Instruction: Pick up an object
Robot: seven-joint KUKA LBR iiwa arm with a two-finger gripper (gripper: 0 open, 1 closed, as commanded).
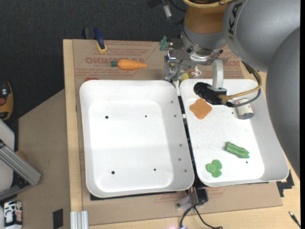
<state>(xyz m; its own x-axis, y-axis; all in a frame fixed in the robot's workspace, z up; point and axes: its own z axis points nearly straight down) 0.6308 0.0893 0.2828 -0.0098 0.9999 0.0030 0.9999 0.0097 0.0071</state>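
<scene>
Two shallow white bins are recorded side by side on a brown cardboard sheet [71,80] with red print.

Camera view, all places given from the right bin [224,128]:
- Left bin [128,142]: touching the right bin's left rim. Smooth moulded plastic, rounded corners, a few dark dots on the floor.
- Gripper [174,75]: hung over the right bin's far-left corner, just above the seam between the bins. Whether it is released or clenched cannot be told, and nothing is seen held in it.
- Orange piece [200,109]: inside the right bin, far-left part, nearest the gripper. Flat, matt, rounded-square outline.
- Green pod [237,150]: inside the right bin, near-right part. Long, ridged and glossy, lying at a slant.
- Green lump [214,168]: inside the right bin, by its near rim. Knobbly and clustered.
- Toy carrot [129,64]: outside the right bin, beyond its far-left corner, on the cardboard. Smooth orange taper with a green tip.

Step in hand, as judged: the approach, with no object yet picked up. The next move is judged to call for a short shift inward over the orange piece, then a straight descent. Its thin, flat form is likely to offer little edge for a grasp, so the ridged pod may be the easier choice.
</scene>
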